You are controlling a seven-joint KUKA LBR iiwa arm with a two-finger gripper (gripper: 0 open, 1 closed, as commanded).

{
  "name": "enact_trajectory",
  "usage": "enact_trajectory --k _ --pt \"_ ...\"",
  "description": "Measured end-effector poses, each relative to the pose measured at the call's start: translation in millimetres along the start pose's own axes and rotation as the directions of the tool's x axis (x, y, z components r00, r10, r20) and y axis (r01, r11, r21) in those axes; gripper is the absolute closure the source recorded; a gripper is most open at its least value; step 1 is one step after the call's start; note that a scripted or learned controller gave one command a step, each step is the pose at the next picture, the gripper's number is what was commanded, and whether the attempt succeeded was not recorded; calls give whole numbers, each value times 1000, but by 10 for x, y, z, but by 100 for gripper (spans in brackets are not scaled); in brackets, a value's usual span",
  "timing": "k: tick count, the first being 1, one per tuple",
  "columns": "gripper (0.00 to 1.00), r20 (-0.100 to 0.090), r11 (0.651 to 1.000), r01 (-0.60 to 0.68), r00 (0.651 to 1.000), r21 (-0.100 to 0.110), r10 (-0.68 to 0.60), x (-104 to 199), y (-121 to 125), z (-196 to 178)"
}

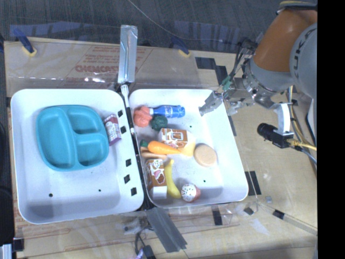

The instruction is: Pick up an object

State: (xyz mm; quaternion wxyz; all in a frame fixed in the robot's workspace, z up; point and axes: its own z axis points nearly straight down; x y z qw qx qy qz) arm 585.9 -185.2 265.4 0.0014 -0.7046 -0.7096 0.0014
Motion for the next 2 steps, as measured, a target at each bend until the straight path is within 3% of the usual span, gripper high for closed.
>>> enact_trajectory --k 1,2 --pt "0 -3 1000 19 1000 7 -19 254 -765 1070" --pt "0 2 998 -54 999 -8 54 277 -8 1717"
